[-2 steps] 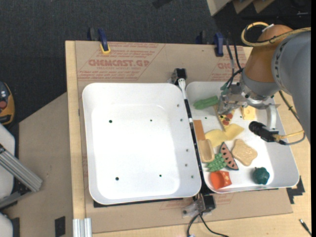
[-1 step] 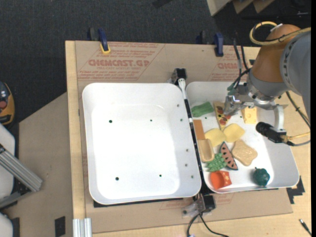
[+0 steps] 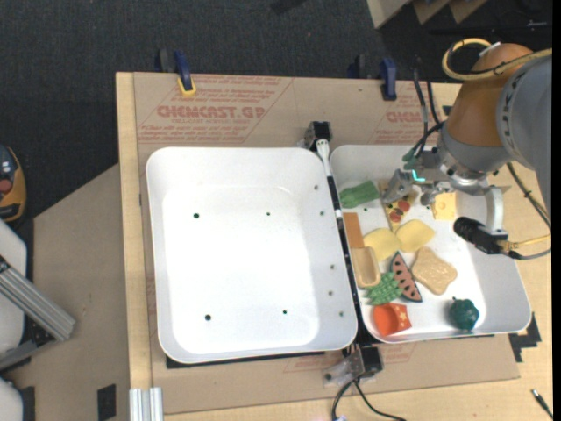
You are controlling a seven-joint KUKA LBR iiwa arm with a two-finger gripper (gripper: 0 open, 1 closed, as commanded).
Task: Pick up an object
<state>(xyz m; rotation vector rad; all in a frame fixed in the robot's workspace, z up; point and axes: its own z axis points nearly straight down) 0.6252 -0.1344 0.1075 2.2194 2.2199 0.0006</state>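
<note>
While my grey arm (image 3: 513,103) reaches over the right bin (image 3: 504,279), my gripper (image 3: 412,185) hangs low beside a green leaf toy (image 3: 358,195); whether my fingers are parted, I cannot tell. Bread slice (image 3: 435,271) lies nearer the front.

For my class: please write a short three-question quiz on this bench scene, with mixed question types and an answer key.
1. True or false: the toy foods lie in the right bin.
2. Which lies nearest the right bin's front right corner? A) watermelon slice B) dark green round toy C) green leaf-shaped piece
3. Fill in: the gripper hangs over the ____ end of the right bin.

Key: 1 true; 2 B; 3 far.
</note>
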